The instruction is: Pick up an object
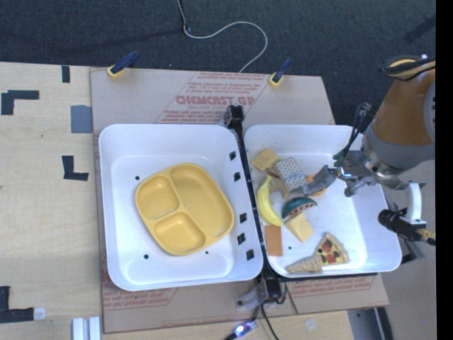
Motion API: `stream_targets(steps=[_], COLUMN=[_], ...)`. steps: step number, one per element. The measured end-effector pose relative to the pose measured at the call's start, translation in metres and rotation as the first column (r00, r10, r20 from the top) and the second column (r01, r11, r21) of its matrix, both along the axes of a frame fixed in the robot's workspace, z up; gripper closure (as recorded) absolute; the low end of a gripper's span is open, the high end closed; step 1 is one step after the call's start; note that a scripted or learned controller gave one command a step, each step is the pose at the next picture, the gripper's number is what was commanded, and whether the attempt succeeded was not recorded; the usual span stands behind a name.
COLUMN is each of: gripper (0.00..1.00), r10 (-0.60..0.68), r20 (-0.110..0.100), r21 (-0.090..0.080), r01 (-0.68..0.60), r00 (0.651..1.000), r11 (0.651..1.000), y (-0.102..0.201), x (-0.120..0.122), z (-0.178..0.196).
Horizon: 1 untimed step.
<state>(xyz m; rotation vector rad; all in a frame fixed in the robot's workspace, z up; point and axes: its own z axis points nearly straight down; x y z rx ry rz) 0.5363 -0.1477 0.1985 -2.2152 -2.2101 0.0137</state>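
We are looking down on a bench where a brown cardboard sheet with red print [212, 101] is lying under two shallow white plastic bins. At the far edge of this sheet, two small blue and yellow clamps [122, 64] are holding it, and a thin white cable [233, 28] is curling on the dark floor behind it.

In the left white bin [117, 154] a yellow plastic plate with three compartments [184, 208] is resting flat, a little right of the bin's middle. A black divider strip [244, 190] is running between the two bins.

In the right white bin [368, 232] several toy foods are lying together near the bin's left side. A pale yellow cheese wedge [264, 160] is lying at the far end, and just beside it is a small grey patterned block [289, 168]. A yellow toy banana [266, 204] is curving along the left wall, and near it an orange flat rectangle [274, 240] is lying. A dark teal rounded piece [299, 207] is sitting on a light yellow wedge [301, 227]. At the near edge, a toy pizza slice with red dots [331, 251] is lying beside a tan waffle cone [304, 264].

The grey two-finger gripper [316, 182] is reaching in from the right and hovering just beside the grey block and the teal piece. We cannot tell how it is set, and we are seeing nothing held in it. The grey arm with the orange band [400, 119] is standing over the right edge of this bin.
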Motion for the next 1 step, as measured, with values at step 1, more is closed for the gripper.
stream_targets(steps=[1], gripper=[0.00], r10=[0.003], r20=[0.013], r21=[-0.002], r01=[-0.003], r00=[1.000], r11=[1.000], y=[0.0002], x=[0.0030], z=[0.0067])
